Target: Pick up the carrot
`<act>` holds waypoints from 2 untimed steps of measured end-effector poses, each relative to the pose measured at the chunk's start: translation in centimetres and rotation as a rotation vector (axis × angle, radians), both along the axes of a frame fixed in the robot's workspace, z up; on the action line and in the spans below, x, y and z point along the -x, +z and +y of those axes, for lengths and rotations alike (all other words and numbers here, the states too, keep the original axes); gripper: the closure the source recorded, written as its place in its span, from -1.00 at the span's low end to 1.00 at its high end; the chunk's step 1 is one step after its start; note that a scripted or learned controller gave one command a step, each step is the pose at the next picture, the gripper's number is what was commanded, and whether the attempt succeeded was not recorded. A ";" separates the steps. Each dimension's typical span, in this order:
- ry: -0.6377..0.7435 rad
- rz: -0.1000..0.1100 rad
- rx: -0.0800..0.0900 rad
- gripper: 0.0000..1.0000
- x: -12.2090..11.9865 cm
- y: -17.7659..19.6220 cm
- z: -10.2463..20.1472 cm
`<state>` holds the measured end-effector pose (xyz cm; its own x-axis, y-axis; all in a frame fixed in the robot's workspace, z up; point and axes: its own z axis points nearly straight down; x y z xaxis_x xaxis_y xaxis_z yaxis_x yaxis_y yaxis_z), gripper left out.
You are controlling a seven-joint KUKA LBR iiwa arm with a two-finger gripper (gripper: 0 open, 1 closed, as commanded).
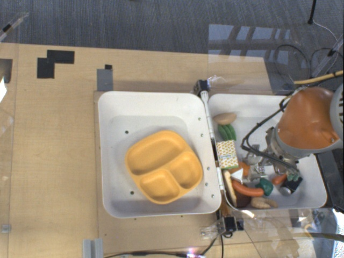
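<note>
On your left, the left bin (110, 144) holds a yellow divided plate (164, 166), lying slightly turned on the bin floor. Moving right across the divider, the right bin (317, 198) has a beige oval piece (226, 117) at its far left, a green vegetable (228, 131) just nearer, then a patterned yellow-green packet (226, 153). At the near edge lies the carrot (249, 188), orange with a green top (266, 186), stretched left to right beside a dark brown item (242, 200). The gripper (267, 169) hangs just above and beyond the carrot, under the orange band (306, 120). You cannot tell from here how its jaws stand.
</note>
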<state>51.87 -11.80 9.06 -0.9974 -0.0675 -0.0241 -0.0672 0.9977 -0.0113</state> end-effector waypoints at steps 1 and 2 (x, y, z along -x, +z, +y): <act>0.002 -0.001 -0.004 -1.00 -0.1 0.0 0.3; -0.383 0.004 -0.013 -1.00 0.1 -0.1 2.5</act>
<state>51.77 -9.34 8.99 -0.9505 0.3101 -0.0182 0.3101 0.9507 0.0008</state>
